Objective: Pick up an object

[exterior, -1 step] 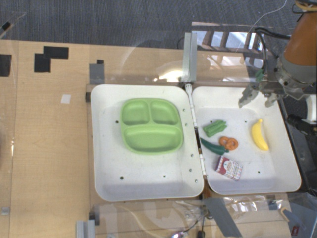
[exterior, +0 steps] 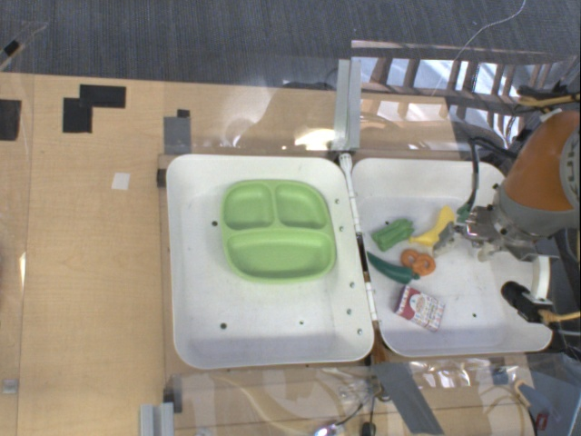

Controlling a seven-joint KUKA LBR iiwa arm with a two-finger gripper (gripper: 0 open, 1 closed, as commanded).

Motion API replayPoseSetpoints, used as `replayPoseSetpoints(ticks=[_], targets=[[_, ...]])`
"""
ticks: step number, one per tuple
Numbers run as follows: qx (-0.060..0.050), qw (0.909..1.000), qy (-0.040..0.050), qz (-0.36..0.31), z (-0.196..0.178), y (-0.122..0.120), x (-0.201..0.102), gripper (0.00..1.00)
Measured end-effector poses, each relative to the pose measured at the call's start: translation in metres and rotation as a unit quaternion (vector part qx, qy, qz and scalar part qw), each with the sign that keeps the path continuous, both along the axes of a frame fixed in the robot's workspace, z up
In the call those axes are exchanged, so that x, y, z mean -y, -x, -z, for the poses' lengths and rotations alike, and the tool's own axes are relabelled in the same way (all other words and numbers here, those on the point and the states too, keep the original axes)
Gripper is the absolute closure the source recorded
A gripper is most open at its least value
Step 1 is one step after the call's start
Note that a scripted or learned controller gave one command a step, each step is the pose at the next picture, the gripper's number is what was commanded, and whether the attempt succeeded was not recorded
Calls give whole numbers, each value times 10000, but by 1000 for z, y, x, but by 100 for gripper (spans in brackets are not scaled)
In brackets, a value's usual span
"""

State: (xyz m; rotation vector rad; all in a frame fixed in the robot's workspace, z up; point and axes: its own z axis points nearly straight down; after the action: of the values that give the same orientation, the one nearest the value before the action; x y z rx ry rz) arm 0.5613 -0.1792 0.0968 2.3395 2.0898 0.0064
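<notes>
No writing can be read anywhere; the small red and white packet (exterior: 419, 308) in the lower middle of the right bin (exterior: 508, 330) carries printing too small to make out.

The bench (exterior: 82, 271) is light wood, with black square marks (exterior: 91, 104) at the upper left of the frame and dark grey carpet (exterior: 227, 16) across the top.

The left bin (exterior: 195, 321) holds a green divided plate (exterior: 277, 229), lying flat near its centre.

In the right bin, near its left wall, lie a green toy piece (exterior: 393, 233), an orange ring-shaped piece (exterior: 418, 262) just below it, and a yellow piece (exterior: 435, 229) to their right.

The gripper (exterior: 465, 228) sits at the right of the frame, just beside the yellow piece; whether it touches it cannot be told, nor how far the fingers are open.
</notes>
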Motion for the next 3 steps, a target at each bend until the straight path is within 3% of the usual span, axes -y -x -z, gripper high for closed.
replayPoseSetpoints(ticks=[1,2,3], targets=[[23,10000,-2,-1,-11,-2,-1,100],[-9,9977,-8,682,-13,-19,-41,100],[32,9903,-4,1390,5,-16,-56,100]])
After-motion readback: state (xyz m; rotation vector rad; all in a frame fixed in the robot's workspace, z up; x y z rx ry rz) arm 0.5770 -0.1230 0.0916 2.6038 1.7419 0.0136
